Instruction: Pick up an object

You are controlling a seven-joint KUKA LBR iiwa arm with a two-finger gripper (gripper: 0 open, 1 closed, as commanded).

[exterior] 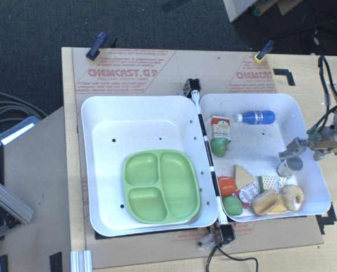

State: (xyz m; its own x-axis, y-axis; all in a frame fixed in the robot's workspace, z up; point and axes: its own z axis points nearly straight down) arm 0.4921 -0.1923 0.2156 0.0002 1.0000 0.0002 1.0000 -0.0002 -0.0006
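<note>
The right bin [304, 115] holds several items. A blue bottle [256, 117] lies at its back, with a small juice carton [220, 127] and a green fruit [218, 147] along the left wall. Toward the front lie a red piece [227, 185], a cheese wedge [243, 176], a green ball [232, 205], a bread roll [265, 202], a bagel [293, 196] and small packets [272, 183]. My gripper [291, 156] hangs over the right side of this bin, above the packets and the bagel. It stands open with nothing between its fingers.
The left bin [100, 123] holds a green divided plate [160, 185] toward its front right. A black divider [205, 146] runs between the bins. Clamps sit at the board's back corners, and cables lie to the left and right of the bench.
</note>
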